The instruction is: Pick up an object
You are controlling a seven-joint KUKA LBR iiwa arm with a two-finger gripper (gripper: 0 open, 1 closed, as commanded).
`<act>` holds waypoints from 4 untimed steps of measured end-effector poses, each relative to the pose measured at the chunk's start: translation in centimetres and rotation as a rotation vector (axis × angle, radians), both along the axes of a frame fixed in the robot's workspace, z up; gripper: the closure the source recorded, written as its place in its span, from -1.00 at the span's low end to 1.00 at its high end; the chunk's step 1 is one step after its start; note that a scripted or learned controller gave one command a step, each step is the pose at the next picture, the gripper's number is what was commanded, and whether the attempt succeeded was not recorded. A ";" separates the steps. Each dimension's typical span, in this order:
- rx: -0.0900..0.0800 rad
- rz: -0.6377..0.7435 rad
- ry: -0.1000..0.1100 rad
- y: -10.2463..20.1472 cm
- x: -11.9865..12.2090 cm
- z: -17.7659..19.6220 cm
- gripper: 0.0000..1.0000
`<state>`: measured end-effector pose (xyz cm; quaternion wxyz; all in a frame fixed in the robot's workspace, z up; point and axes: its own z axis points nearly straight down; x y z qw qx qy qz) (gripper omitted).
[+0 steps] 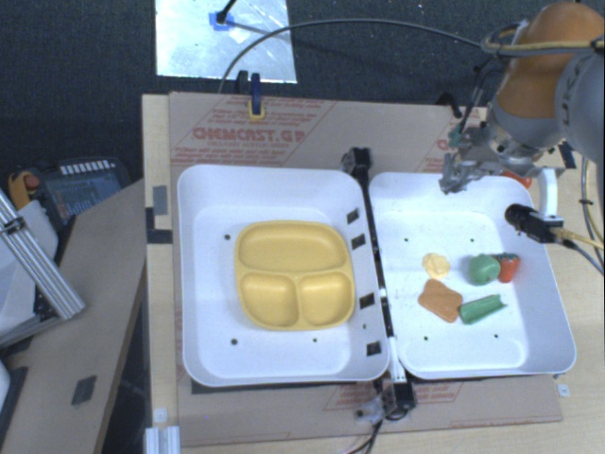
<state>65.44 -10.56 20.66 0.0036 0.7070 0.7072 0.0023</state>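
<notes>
Nearest the camera, a green wedge (481,307) lies in the right bin (539,348) beside an orange block (440,301), a yellow lump (436,265) and a green-and-orange vegetable (492,269). Over the bin's far edge hangs the gripper (458,180), holding nothing. A yellow tray (288,274) fills the left bin (203,253).

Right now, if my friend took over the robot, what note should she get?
Gripper: up over the right bin's far edge, holding nothing I can see; fingers too blurry to judge.
Things: five small toys lie in the right bin: yellow piece, orange piece, green ball, red piece touching it, green bean. A yellow tray sits in the left bin.
Done: nothing picked up yet.
Left: go down, grab one toy, lift it.
</notes>
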 end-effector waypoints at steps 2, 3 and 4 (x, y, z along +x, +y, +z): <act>0.001 0.004 0.002 -0.7 -0.5 9.5 1.00; 0.003 0.009 0.007 4.4 -0.5 7.4 1.00; 0.004 0.009 0.008 9.4 -1.6 5.9 1.00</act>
